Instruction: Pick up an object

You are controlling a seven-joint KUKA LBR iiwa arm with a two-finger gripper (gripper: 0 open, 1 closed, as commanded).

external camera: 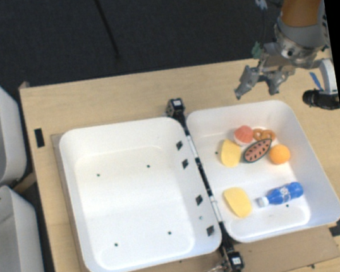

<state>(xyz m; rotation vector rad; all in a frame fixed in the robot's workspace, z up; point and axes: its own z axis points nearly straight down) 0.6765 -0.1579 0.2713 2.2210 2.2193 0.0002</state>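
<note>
Hanging above the far rim of the right bin (311,161), the arm (300,6) looks to be at the approach step, with nothing lifted yet. Its gripper (259,83) sits clear of the bin floor with the fingers splayed apart and nothing between them, though at this slant I cannot be sure how high it rides. The left bin (84,197) lies beside it across the central divider.

All the candidates sit in the right bin: a blue bottle (284,195) near the front, a yellow piece (237,202) just beside it, another yellow piece (229,153) farther back, then a dark oval object (257,150), a pink piece (243,134) and an orange ball (280,154) clustered close together. Next, the gripper must travel forward over one item and descend; the bottle and front yellow piece stand freer than the cluster.
</note>
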